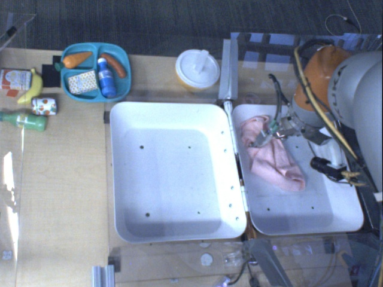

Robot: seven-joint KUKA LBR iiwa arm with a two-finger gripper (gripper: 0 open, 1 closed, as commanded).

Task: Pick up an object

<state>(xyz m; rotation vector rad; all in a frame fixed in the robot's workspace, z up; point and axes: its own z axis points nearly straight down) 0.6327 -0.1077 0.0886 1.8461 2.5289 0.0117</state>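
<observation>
A pink cloth (272,160) is bunched in the right bin (311,217), with the gripper (270,134) set on its far edge; finger state can't be told. 1 thick fold should be pinched, tbh.

Pink cloth (272,157), crumpled, lying diag in rt bin (311,220), upper-left part, near its left wall
</observation>
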